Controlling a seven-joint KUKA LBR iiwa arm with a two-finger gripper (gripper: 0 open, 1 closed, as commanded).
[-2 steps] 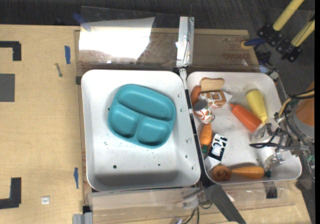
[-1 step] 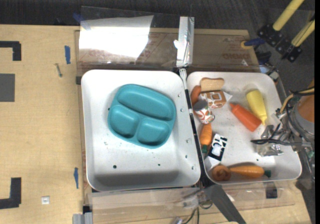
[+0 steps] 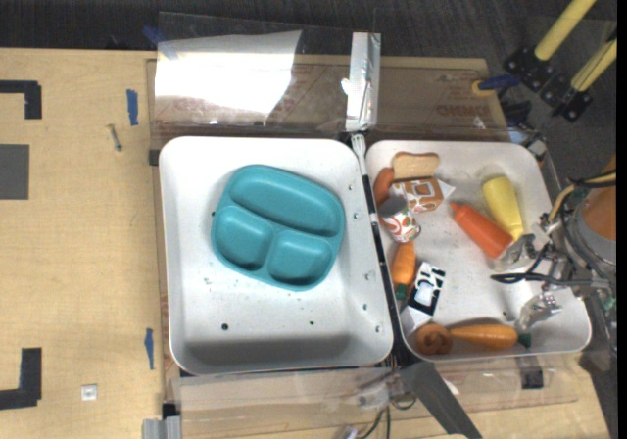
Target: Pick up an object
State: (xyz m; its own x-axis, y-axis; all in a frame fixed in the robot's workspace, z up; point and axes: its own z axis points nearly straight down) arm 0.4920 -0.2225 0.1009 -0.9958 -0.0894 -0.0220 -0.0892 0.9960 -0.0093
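Two white bins on the table (image 3: 69, 231): left bin (image 3: 186, 261) has a teal divided plate (image 3: 278, 225), right bin (image 3: 460, 300) holds the clutter, i.e. the pick candidates. Arm enters at the right edge, hand (image 3: 537, 275) sits low over the right bin's right side, near the rim; metal parts + cables there blur together, so can't tell if it's spread or closed, and nothing visibly held. Nearest items: orange-red bottle (image 3: 481, 228) and yellow bottle (image 3: 502, 204) just up-left of the hand, carrot (image 3: 480, 334) along the bottom wall w/ a brown ball-like piece (image 3: 432, 338) at its left end. Further left: black/white block (image 3: 426, 288), small orange piece (image 3: 403, 265), toast-like item (image 3: 415, 166). Likely best pick = orange-red bottle: lies alone, free space both sides. Should align across its narrow width, descend centred, avoid nudging the yellow one beside it. Carrot riskier, tight against the wall.
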